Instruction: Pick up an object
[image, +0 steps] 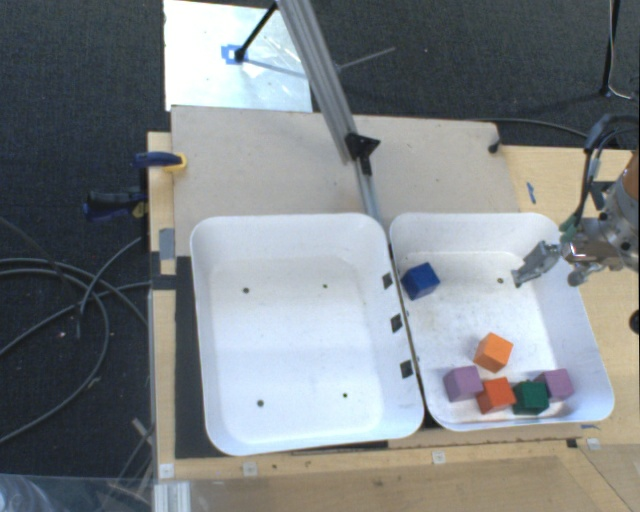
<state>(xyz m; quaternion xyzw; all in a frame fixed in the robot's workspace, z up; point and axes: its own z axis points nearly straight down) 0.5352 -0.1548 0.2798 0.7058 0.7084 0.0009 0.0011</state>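
Nearest, along the front wall of the right shallow white plastic bin (578, 330), sit a light purple cube (462, 382), a red-orange block (494, 395), a dark green block (531, 397) and another purple cube (557, 384), with an orange cube (493, 352) just behind. Farther back a blue cube (420, 280) lies by the left wall. The grey metal gripper (538, 262) hangs over the far right; its fingers' spread I cannot tell.

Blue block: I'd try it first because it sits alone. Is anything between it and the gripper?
Nothing visible. The blue block lies by the right bin's left wall; only bare bin floor separates it from the gripper. The other blocks cluster near the front.
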